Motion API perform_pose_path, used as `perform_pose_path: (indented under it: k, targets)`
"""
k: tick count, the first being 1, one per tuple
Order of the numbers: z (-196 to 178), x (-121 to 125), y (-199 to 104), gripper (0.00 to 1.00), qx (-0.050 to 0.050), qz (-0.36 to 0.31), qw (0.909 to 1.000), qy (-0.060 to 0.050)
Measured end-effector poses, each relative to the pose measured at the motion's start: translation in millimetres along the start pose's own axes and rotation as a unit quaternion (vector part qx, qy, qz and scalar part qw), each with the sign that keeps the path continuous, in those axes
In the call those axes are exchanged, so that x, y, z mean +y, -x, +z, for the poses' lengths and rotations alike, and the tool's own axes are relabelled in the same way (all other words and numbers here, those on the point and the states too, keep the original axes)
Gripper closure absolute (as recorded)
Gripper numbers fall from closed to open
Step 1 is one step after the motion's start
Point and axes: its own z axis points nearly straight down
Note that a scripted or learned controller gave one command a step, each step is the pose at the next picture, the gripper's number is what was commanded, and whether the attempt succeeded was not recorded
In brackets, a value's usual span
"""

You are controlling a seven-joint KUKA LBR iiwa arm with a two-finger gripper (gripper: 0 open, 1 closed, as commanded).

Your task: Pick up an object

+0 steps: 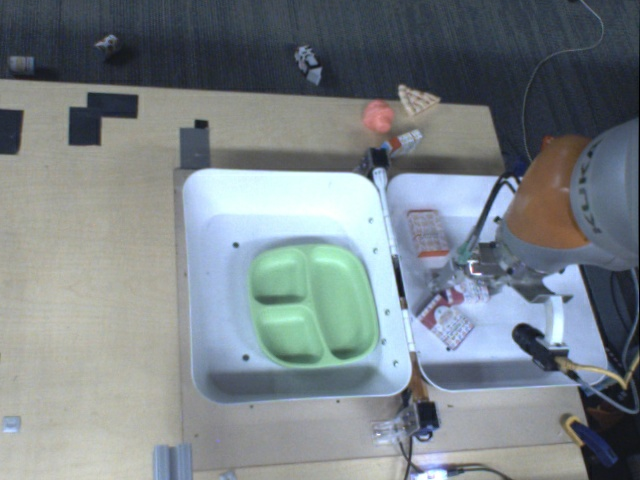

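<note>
Here, left bin (203,268): holds a green divided tray (312,303).
Right bin (480,363): a red-and-white packet (425,234) near the far wall, a second packet (446,320) nearer the front.
Gripper (470,268): over the right bin, between the two packets; open or closed cannot be told.

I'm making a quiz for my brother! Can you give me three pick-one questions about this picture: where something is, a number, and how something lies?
1. Where is the green tray? A: in the view's left bin. B: in the right bin. C: on the floor.
2. How many compartments has it? A: two. B: three. C: five.
3. How does it lie? A: upside down. B: on edge. C: flat, hollows up.
Answers: A, white walls surround it; B, two small hollows and one long one; C, its hollows face the camera.
</note>
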Motion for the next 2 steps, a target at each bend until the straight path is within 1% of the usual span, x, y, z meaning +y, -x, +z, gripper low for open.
perform_pose_path:
  k: [1,2]
  targets:
    - [-11,2,0,1.0,0.0,-0.001,1.0,0.002]
    - [-98,-53,-84,1.0,0.001,-0.001,1.0,-0.002]
